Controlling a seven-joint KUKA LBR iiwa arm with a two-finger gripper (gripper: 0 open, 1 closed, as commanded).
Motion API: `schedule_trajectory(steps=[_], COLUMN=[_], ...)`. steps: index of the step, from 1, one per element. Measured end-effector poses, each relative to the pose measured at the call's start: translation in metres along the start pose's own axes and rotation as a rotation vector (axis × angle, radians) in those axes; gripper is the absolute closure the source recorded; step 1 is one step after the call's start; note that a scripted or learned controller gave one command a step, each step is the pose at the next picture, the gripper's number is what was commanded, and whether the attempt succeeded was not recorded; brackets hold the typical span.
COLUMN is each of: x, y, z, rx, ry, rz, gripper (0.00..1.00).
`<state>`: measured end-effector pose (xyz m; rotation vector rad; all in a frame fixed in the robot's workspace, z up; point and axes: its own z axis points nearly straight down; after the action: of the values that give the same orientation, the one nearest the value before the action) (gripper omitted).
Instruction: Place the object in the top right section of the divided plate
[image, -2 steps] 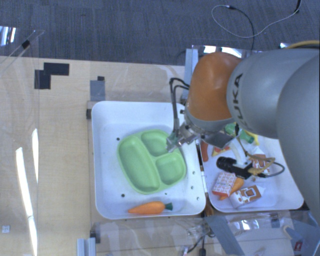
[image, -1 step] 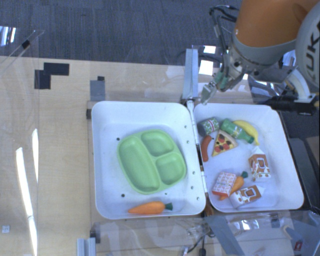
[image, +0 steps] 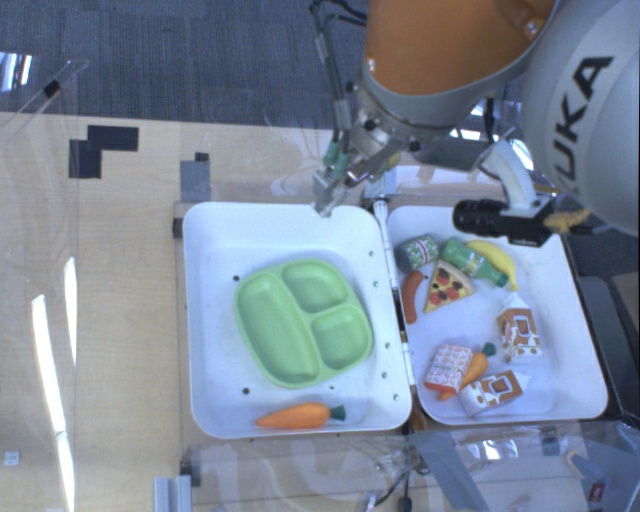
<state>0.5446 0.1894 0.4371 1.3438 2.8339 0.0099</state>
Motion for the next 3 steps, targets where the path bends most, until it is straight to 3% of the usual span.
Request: schedule_trajectory(steps=[1,2,3], x=[0.048,0.0,0.028], y=[-0.019,-0.07,-0.048], z=[0.213,0.224,0.062], rx=[0.007,0.003,-0.002], ry=[0.004,0.002,-0.001], rz=[-0.206,-0.339,-0.33], gripper=[1.0,1.0,1.0])
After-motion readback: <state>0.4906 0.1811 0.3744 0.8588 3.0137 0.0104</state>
